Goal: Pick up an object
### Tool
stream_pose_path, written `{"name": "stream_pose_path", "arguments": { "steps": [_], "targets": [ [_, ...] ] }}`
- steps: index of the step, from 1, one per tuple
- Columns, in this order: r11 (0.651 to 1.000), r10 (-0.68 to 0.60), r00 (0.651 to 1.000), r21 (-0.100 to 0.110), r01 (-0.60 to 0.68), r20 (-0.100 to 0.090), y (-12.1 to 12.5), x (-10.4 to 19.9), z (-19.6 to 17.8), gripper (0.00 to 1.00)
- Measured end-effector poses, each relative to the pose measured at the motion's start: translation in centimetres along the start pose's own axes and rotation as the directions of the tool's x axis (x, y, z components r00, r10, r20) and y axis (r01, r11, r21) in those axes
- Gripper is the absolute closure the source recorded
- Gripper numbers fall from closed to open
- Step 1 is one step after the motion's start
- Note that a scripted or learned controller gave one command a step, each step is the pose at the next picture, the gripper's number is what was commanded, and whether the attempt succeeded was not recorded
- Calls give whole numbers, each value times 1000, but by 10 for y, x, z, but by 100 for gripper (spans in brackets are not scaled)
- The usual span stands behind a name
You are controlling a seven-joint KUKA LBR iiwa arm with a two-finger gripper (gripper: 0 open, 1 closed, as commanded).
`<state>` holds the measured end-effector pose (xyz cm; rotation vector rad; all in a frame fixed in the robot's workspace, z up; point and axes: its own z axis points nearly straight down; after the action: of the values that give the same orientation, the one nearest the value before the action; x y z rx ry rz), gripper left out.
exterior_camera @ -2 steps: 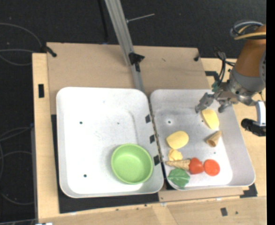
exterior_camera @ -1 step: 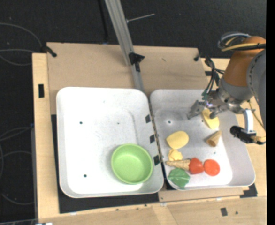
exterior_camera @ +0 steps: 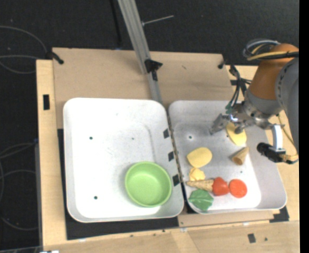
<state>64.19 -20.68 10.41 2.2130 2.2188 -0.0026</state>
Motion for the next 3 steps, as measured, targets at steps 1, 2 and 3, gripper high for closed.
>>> {"name": "stream_pose_path", "arguments": {
  "steps": [1, 2, 3],
  "targets": [
    [1000, -3, 1000, -6, 3, 3, 2, -1, -13, 100],
    [1000, 1, 1000, -3, -1, -5, 3, -12, -68, 100],
    [1000, -2, 1000, -4, 2, -5, 13, -15, -117, 100]
  ]
}}
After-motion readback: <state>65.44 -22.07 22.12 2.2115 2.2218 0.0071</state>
